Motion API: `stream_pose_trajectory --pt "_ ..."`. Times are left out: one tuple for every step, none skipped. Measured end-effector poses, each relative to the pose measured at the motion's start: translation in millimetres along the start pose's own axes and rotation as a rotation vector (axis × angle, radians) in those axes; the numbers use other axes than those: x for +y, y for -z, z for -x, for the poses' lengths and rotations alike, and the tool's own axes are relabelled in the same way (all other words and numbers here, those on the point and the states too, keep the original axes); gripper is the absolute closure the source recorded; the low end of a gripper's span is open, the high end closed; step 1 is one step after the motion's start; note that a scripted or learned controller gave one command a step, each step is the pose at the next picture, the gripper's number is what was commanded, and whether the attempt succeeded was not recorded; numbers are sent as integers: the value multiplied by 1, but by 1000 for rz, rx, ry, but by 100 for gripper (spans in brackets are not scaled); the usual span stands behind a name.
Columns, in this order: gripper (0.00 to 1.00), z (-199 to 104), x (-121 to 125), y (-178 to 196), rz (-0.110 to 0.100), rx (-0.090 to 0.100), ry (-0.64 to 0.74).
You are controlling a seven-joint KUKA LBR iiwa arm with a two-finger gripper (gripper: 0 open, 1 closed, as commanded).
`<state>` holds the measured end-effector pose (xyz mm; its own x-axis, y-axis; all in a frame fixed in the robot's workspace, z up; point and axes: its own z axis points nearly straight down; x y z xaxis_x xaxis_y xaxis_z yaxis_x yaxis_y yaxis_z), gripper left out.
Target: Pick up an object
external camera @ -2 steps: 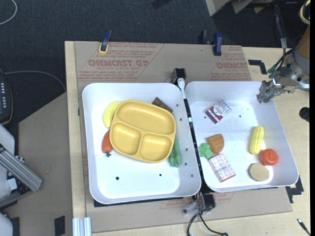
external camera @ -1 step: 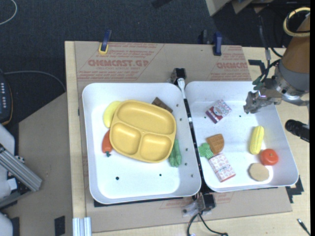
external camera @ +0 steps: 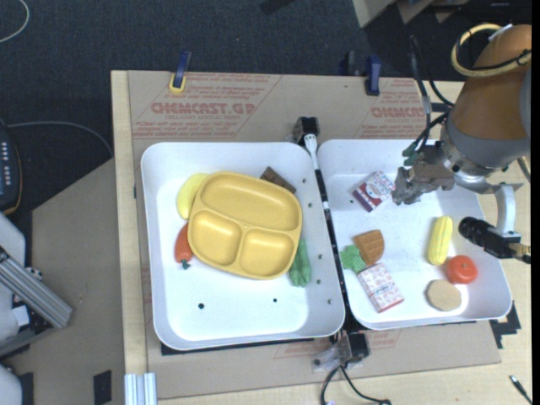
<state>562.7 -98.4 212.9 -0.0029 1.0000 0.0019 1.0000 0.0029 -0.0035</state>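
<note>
Cardboard-topped bench (external camera: pixel 253 99) carries two shallow white bins: on my feed the left bin (external camera: pixel 160 226) is dominated by a yellow compartment tray (external camera: pixel 245 224), whose bulk hides most of a red piece (external camera: pixel 183 247) and a green piece (external camera: pixel 300 267) poking out beneath it. Reaching over the right bin (external camera: pixel 498 302), the grey arm (external camera: pixel 489 99) hangs its gripper (external camera: pixel 412 186) just beside a small red-and-white packet (external camera: pixel 371 191). I cannot tell how far it is spread, and I see nothing in its grasp.

1. A single fixed camera looks down from above the bench (external camera: pixel 253 99) at a slant.
2. It frames both white bins (external camera: pixel 160 226) fully, at middling distance, with dark floor (external camera: pixel 84 24) behind.
</note>
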Motion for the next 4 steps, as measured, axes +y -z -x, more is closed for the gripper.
stream_pose_trajectory --pt "100 -30 -20 3 0 0 0" --pt "100 -31 -11 3 5 -2 -2" --pt "100 -37 -11 5 5 -2 -1" --pt "100 -22 -13 11 6 -2 -4"
